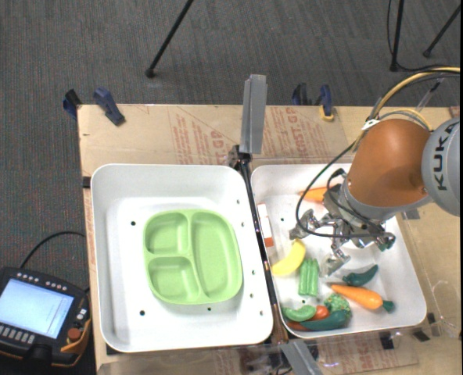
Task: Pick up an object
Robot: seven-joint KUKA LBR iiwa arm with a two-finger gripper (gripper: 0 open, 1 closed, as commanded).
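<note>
Dark grey carpet surrounds the bench (pixel 177 127), and on it you see two white bins side by side. In the left bin (pixel 110 209) a green divided plate (pixel 192 256) lies flat. The right bin (pixel 411 287) holds the toy food. The end effector (pixel 337 244) hangs over the middle of this bin, under the orange band (pixel 388 162) of the arm. Its metal fingers (pixel 337 258) seem spread, with nothing between them. Just left of it you find a yellow banana (pixel 290 258), its long axis going from near-left to far-right. A green ribbed piece (pixel 309 277) lies beside it, pointing near to far. An orange carrot (pixel 359 296) lies near the front, its long axis left to right, green end to the right.
</note>
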